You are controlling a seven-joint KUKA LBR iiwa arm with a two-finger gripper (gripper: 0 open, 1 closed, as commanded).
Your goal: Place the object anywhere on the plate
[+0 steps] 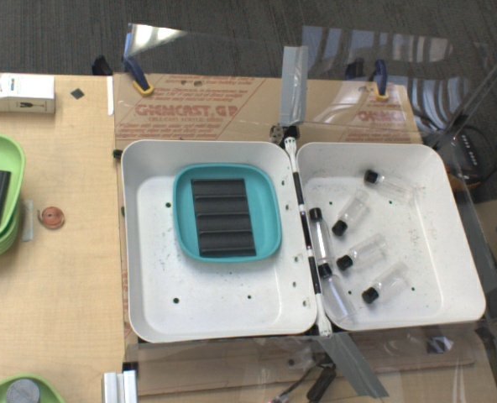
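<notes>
- The teal plate (269,217) sits in the left bin (148,300), toward its upper middle, with a dark ribbed block (224,217) lying on its centre.
- The clear vials with black caps are all in the right bin (450,305), well apart from the plate. None of them is on it.
- One vial (384,182) lies near that bin's upper middle, a second (351,213) just below and left of it, a third (359,253) lower still, and a fourth (384,285) toward the lower middle.
- Two more vials (316,235) lie end to end along the right bin's left wall — close against the seam between the bins.
- How the gripper stands, open or closed, I cannot tell from here.
- Behind both bins, a printed cardboard sheet (198,103) is held by clamps (138,81) with orange tips.
- At the left edge of the frame there is a green tray (5,154); a small reddish disc (52,217) lies on the wooden bench just right of it.
</notes>
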